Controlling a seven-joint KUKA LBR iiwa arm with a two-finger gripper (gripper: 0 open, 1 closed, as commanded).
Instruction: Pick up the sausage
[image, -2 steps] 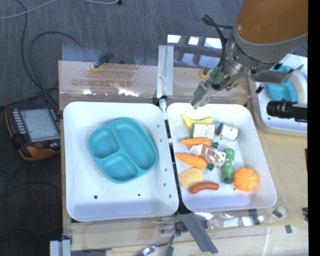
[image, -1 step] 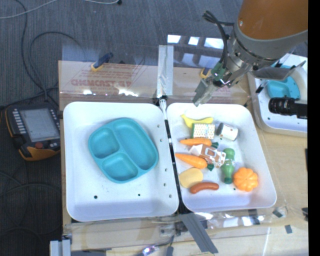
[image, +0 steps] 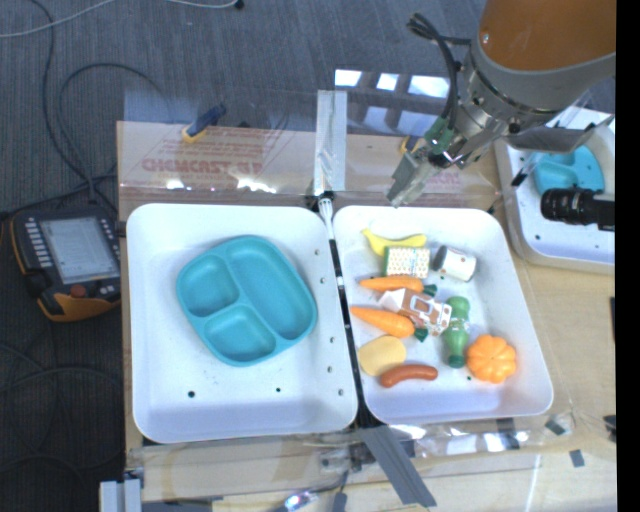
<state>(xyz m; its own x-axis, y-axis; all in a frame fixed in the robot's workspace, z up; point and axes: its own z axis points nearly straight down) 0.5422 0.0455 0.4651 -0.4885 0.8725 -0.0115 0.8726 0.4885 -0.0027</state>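
A: Where to find the sausage (image: 408, 375)?

B: In the right bin (image: 503, 285), down at the near side, lying flat and roughly level left to right. Reddish brown, short, slightly curved.

A: Touching anything?

B: Just beside a pale yellow lump (image: 382, 354) on its far-left side, perhaps touching; too close to tell. Apart from the orange pumpkin (image: 490, 358) on the right.

A: And further back in that bin?

B: Crowded. 2 carrots: a larger carrot (image: 385, 320) just beyond the yellow lump, a smaller carrot (image: 392, 284) further off. Between them and to the right, a small red and white carton (image: 430, 312). Beside that, a green vegetable (image: 456, 340), upright or nearly so. At the far side, a banana (image: 385, 240), a green and white box (image: 407, 262) just in front of it, and a white cylinder (image: 458, 265) on the right.

A: Position of the gripper (image: 405, 185)?

B: Hanging over the far rim of the right bin, towards that bin's far-left corner, tilted with its tip pointing near and left. Well apart from the sausage, with the whole heap between. Nothing seen in its grasp.

A: Spread or pressed together?

B: Cannot tell; too small and too dark at the tip.

A: The left bin (image: 160, 380)?

B: Holds 1 teal divided plate (image: 245, 298) with 3 compartments, set at a slant near the middle.

A: Anything outside the bins?

B: A teach pendant (image: 65, 262) on the floor at the left.
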